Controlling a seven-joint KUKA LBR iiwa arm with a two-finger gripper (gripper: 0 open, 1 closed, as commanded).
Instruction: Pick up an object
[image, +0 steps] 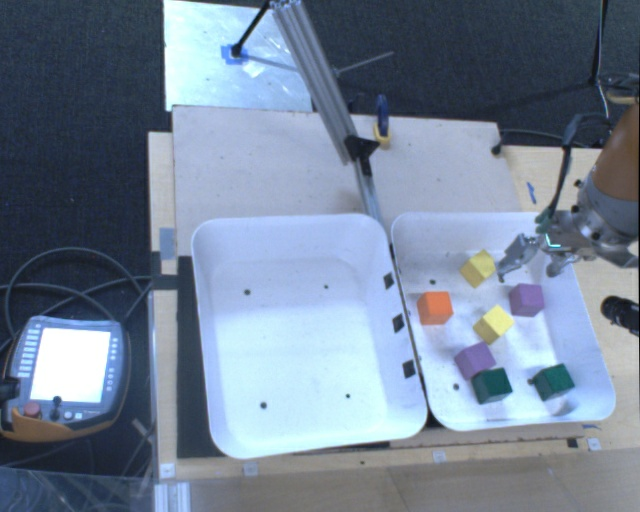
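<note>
1. Purple wooden cube (526, 298) sits in the right-hand shallow white bin (590, 405), just below the hand (534, 258) in the camera view.
2. A yellow wooden cube (479, 267) lies just left of the hand, about as near.
3. The hand's fingers stand parted, holding nothing.
4. Judging by this, a short descent toward the purple cube is the likely next move.
</note>
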